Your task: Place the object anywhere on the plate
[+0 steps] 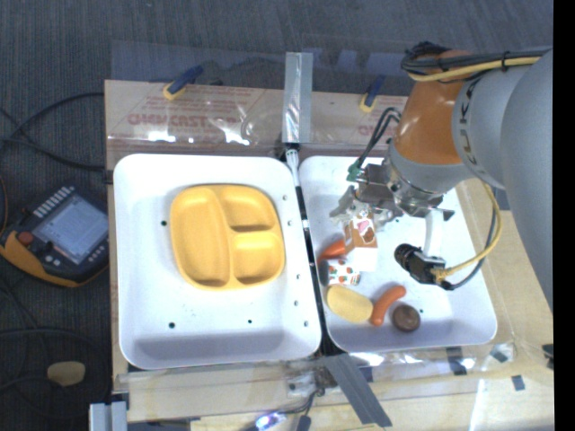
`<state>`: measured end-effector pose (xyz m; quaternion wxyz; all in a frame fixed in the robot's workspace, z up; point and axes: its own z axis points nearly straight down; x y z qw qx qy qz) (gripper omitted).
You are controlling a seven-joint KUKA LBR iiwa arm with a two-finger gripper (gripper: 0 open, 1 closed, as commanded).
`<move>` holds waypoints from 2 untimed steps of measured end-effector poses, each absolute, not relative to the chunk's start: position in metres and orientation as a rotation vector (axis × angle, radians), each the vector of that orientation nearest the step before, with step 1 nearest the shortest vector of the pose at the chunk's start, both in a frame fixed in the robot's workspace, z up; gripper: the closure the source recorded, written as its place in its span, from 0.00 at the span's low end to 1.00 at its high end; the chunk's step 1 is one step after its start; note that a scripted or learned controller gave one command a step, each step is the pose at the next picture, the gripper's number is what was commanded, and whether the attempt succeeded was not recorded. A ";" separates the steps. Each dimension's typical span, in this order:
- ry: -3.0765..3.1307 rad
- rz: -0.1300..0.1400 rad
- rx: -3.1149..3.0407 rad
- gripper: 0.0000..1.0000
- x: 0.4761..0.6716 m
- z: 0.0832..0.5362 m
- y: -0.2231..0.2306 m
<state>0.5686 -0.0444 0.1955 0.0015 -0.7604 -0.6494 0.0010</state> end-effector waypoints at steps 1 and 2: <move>-2.002 0.007 -2.419 1.00 0.630 0.182 0.028; -2.003 0.008 -2.420 0.00 0.630 0.182 0.028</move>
